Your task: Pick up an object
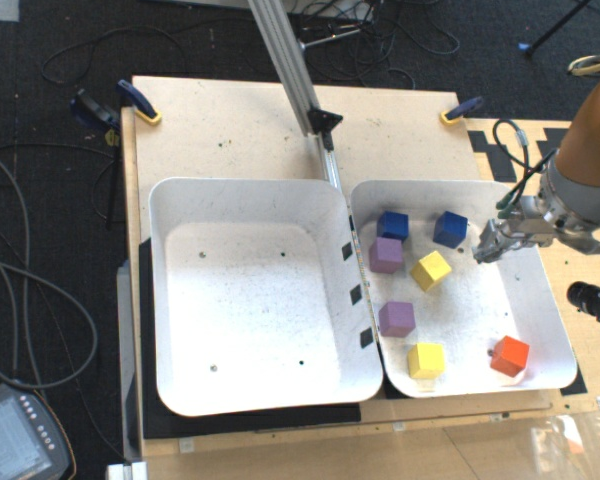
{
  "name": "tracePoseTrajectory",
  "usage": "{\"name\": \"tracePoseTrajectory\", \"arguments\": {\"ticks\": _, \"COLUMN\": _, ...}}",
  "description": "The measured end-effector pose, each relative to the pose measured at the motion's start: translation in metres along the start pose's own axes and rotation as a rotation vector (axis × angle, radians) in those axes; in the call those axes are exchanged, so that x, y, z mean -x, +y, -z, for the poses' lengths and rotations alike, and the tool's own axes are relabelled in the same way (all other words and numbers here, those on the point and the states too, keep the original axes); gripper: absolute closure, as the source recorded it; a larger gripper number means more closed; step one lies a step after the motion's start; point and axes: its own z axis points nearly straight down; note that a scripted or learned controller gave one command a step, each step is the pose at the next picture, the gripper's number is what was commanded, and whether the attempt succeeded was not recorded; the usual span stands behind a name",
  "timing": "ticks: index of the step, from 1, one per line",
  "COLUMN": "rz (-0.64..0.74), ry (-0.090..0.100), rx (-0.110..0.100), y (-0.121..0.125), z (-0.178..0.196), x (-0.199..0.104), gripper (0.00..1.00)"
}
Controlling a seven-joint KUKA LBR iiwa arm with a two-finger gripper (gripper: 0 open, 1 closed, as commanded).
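Observation:
The right bin (540, 298) holds several small cubes. Two blue cubes (393, 225) (450, 229) sit near its far edge. A purple cube (385, 255) lies just below the left blue one, and another purple cube (396, 318) is near the bin's middle. One yellow cube (432, 269) sits centrally, a second yellow cube (426, 360) near the front edge. An orange cube (510, 355) is at the front right. My gripper (486, 247) hangs over the bin's right part, just right of the second blue cube, with nothing visibly between its fingers.
The left bin (180, 298) lies beside the right one, sharing a divider with black clips (356, 293). A slanted metal pole (285, 53) crosses above the back of the bench. Blue and yellow clamps (140, 103) (462, 110) sit at the board's far corners.

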Motion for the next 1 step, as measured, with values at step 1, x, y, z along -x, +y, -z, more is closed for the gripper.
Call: {"name": "tracePoseTrajectory", "arguments": {"ticks": 1, "rz": 0.001, "ry": 0.001, "rx": -0.002, "y": 0.0015, "z": 0.0301, "x": 0.0004, "gripper": 1.0}}
